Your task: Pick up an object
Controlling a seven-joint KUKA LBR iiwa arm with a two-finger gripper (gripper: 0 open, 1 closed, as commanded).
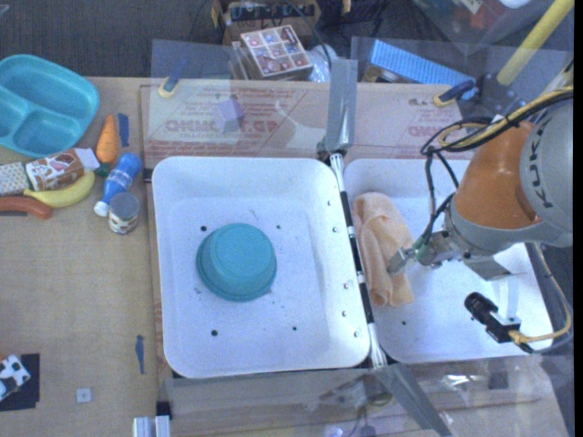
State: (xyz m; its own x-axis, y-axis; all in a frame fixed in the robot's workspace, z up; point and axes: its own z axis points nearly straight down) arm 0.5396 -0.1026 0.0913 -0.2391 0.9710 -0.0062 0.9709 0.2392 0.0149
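Two white bins sit side by side on the bench: an upturned teal bowl (237, 260) rests in the left bin (173, 335), while a crumpled tan cloth (383, 247) (along the right bin's (428, 340) left wall) meets the jaws (402, 260), whose opening cannot be judged.

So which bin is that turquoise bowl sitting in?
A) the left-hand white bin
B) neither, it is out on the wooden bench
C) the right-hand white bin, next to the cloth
A: the turquoise bowl lies upside down in the left white bin, while the tan cloth is alone in the right white bin, where the tool sits at the cloth.
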